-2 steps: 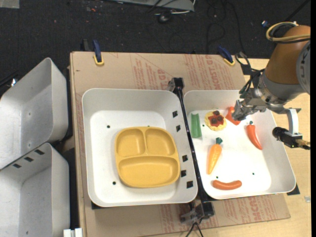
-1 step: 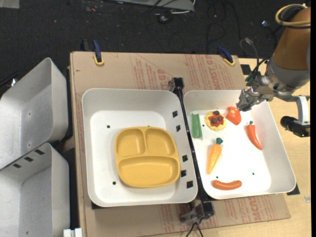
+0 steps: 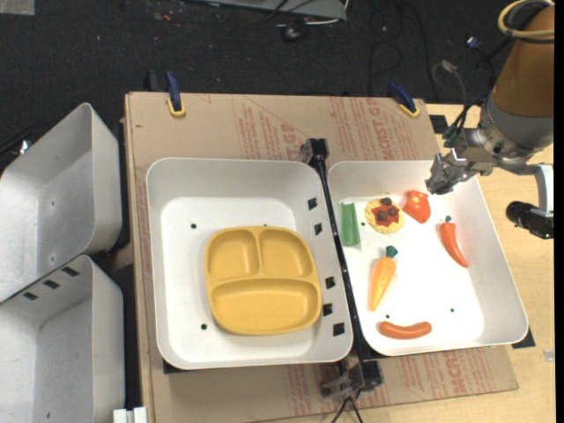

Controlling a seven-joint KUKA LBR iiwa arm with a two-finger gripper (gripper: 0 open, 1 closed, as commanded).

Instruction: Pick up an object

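Orange arm comes in from the right, and its dark end effector (image 3: pixel 441 176) hangs over the far edge of the right bin (image 3: pixel 493 298). I cannot tell its grip. Just near it lies a red pepper (image 3: pixel 417 206), beside a small tart (image 3: pixel 385 215) and a green stick (image 3: pixel 350 223). Nearer are a carrot (image 3: pixel 382 277), a chili (image 3: pixel 453 241) and a sausage (image 3: pixel 404 329). A yellow tray (image 3: pixel 263 280) sits in the left bin (image 3: pixel 176 201) on the table (image 3: pixel 256 122).
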